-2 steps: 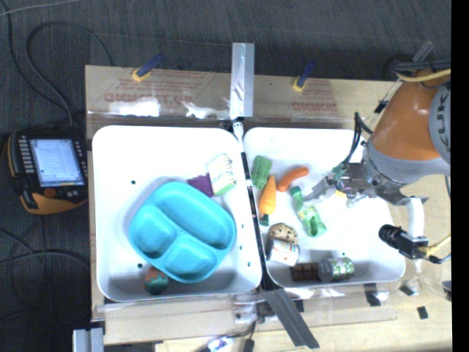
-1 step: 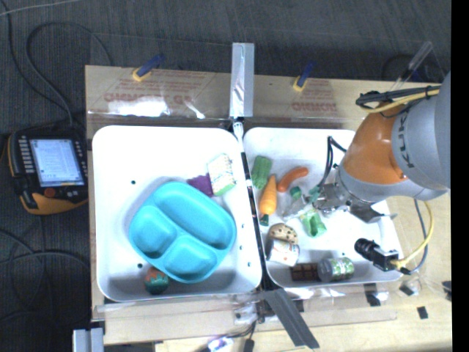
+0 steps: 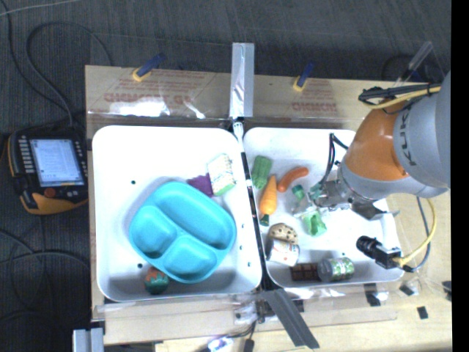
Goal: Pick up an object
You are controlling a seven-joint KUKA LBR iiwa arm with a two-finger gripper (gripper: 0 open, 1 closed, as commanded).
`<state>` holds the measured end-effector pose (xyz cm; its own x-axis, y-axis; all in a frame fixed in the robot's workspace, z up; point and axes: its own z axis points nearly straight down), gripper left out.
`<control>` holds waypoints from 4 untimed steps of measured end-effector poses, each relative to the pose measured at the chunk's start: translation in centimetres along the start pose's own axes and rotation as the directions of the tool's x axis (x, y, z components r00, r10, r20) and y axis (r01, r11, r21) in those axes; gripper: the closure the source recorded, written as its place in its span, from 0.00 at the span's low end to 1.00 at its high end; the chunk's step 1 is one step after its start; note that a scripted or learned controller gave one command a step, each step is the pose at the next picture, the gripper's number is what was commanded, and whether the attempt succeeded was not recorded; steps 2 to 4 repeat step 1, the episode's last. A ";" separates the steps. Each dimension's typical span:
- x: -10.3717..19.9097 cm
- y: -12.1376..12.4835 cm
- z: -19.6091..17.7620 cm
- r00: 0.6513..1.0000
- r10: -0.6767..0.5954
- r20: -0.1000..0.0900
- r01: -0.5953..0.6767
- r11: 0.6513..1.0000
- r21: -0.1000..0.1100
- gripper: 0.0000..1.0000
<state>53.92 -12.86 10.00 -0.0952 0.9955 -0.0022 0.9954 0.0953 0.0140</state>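
My gripper (image 3: 321, 196) is low in the right bin (image 3: 316, 139), near its middle, below the grey arm with the orange band (image 3: 372, 156). A small green piece (image 3: 298, 193) lies just left of it, and a light green object (image 3: 315, 223) lies just below it. Further left are an orange carrot (image 3: 268, 195), a green cucumber (image 3: 261, 170) and a red-orange sausage (image 3: 294, 175). A speckled brown-and-white item (image 3: 282, 234), a white cup (image 3: 284, 253), a dark bar (image 3: 303, 273) and a green can (image 3: 337, 268) lie along the front.
The left bin (image 3: 117, 152) holds a blue divided plate (image 3: 183, 230), a purple piece (image 3: 200, 185), a white-green box (image 3: 221, 173) and a small red-green item (image 3: 154, 280). A black camera part (image 3: 375, 248) and cables hang at the right bin's right side.
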 end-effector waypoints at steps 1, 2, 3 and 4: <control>3.7 3.8 -9.9 0.988 0.157 0.002 -0.157 0.987 0.016 1.00; 3.7 3.8 -9.9 0.988 0.157 0.002 -0.157 0.987 0.016 1.00; 3.7 3.8 -9.9 0.988 0.157 0.002 -0.157 0.987 0.016 1.00; 3.7 3.8 -9.9 0.988 0.157 0.002 -0.157 0.987 0.016 1.00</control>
